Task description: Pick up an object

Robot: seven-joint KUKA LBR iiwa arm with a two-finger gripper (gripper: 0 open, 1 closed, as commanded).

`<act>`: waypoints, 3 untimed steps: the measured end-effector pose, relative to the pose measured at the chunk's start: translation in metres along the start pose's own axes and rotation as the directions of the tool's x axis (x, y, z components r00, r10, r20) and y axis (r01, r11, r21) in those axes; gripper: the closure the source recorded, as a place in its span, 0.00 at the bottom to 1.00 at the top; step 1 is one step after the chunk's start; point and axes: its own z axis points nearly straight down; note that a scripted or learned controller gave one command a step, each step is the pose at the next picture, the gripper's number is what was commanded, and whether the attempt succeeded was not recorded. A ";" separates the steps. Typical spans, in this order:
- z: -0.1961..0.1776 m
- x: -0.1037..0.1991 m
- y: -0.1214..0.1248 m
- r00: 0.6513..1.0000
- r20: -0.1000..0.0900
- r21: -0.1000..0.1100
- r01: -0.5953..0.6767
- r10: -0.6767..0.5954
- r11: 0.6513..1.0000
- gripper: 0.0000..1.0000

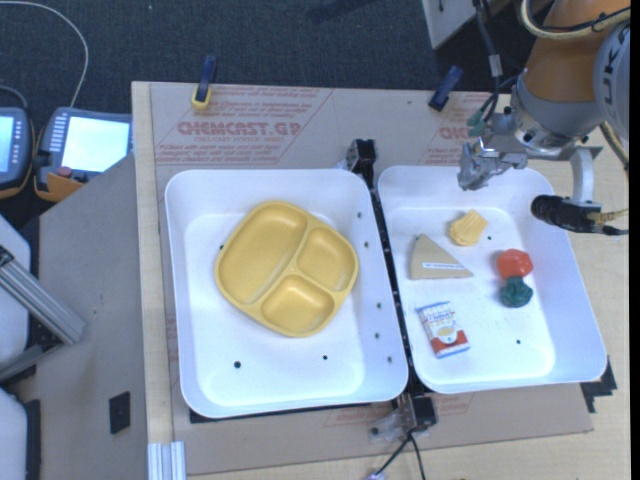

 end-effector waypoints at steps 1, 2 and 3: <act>-0.054 0.000 0.002 1.000 0.000 -0.002 0.000 0.000 1.000 1.00; -0.036 0.051 0.013 1.000 -0.002 0.007 0.002 -0.002 1.000 1.00; -0.025 0.113 0.020 1.000 -0.002 0.007 0.004 -0.004 1.000 1.00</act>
